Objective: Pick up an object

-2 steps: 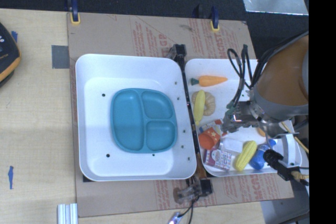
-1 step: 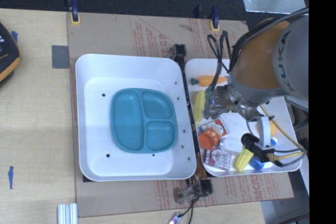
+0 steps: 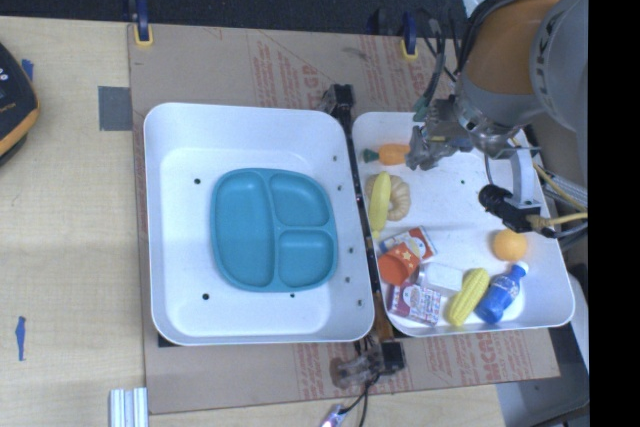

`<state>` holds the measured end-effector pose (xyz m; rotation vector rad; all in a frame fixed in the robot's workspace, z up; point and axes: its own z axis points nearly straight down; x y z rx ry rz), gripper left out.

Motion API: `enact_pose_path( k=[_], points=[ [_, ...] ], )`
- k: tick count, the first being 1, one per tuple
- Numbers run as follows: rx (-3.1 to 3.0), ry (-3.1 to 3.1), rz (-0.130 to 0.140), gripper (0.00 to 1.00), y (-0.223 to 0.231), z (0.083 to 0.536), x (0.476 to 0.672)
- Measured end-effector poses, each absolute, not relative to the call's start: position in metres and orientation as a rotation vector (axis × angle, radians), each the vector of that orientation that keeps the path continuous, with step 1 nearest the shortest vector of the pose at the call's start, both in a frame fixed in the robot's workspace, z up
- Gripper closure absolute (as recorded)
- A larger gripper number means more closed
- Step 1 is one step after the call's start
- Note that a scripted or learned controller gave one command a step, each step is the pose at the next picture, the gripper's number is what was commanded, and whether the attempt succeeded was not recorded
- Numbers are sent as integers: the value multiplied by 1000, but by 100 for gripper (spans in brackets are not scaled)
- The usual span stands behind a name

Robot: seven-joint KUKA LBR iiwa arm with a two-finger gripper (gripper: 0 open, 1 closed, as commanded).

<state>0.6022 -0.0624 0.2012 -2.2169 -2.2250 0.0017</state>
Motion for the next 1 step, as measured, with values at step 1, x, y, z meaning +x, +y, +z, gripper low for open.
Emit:
enact_pose_path(
  k=[1],
  points=[
    [-2215,-2226,3,0,-62,201,602]
  ],
)
